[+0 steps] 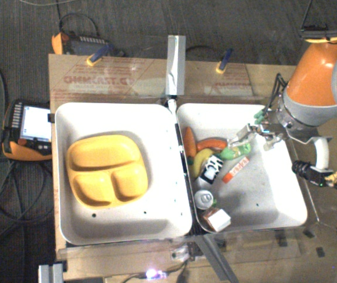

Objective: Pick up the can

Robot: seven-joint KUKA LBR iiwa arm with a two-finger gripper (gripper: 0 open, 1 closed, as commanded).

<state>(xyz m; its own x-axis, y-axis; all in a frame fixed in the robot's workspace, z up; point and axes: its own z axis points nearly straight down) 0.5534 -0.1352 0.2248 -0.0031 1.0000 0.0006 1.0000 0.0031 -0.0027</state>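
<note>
The can [204, 199] stands upright near the front left corner of the right bin [274, 208], its silver top facing up, just behind a small white and red box [217, 220] that lies against the front wall. Behind the can sits a black and white patterned thing [212, 168], touching a yellow banana [200, 160]. A long orange carrot [190, 142] lies along the left wall, and a reddish sausage-shaped piece [211, 144] rests beside the banana. A green toy [234, 152] and a red and white tube [235, 169] lie near the middle of the bin. The gripper [252, 132] hangs over the back part of the right bin, above the green toy and well apart from the can; whether its fingers are spread or closed I cannot tell, and nothing is seen between them. The left bin [62, 158] holds a yellow divided tray [106, 168].
</note>
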